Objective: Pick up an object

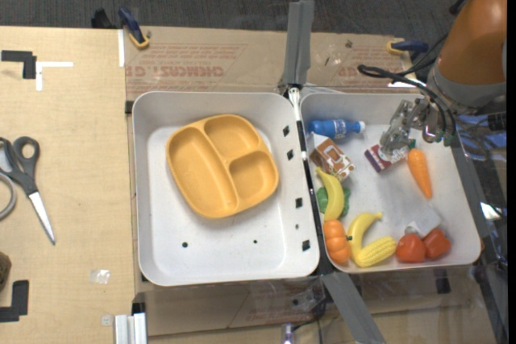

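The arm (476, 36) comes in from the upper right of the frame, its orange band showing above the grey wrist, and the gripper (397, 142) hangs low over the upper part of the right bin (463, 197). Its tip sits right over a small dark red and white packet (379, 159), close enough that they look to be touching, but from here I cannot tell how the tool is set or whether it has hold of the packet.

Just to the right of the tool lies a toy carrot (419, 172), pointing down toward the lower right. To the left, near the bin's top edge, a small blue bottle (334, 126) lies on its side. Below it sits a brown and white snack box (333, 159), tilted. Along the bin's left wall, lower down, a green toy vegetable (334, 200) overlaps a yellow banana-like piece. In the lower left corner of this bin is an orange toy (336, 242), with a banana (363, 225) beside it and a corn cob (376, 251) just right of that. Two red tomato-like pieces (423, 246) rest in the lower right corner, touching each other, with a small clear wrapper just above them.

The left bin (153, 197) holds a yellow divided plate (222, 165), sitting at a slight tilt in its upper half. On the wooden bench (72, 173) at the far left of the frame lies a pair of scissors (28, 181).
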Robot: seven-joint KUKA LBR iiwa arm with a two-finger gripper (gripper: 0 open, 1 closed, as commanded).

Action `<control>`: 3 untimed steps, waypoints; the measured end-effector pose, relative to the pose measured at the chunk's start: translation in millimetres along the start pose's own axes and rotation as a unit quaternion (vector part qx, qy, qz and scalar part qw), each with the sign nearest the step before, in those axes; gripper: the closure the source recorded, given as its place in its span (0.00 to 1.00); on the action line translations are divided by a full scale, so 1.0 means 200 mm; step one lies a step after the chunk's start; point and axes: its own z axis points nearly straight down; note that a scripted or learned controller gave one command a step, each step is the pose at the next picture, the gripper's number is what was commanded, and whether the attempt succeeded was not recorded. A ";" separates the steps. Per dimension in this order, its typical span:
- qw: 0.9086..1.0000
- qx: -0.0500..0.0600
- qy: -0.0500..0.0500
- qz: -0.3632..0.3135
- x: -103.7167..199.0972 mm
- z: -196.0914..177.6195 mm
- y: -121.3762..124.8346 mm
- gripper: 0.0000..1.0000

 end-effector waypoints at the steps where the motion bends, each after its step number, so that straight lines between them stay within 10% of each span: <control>1: 1.000 0.000 0.002 -0.023 0.48 0.35 -0.03 1.00; 2: 1.000 0.000 0.002 -0.023 0.48 0.35 -0.03 0.00; 3: 1.000 0.000 0.000 0.017 -0.05 -0.11 -0.23 0.00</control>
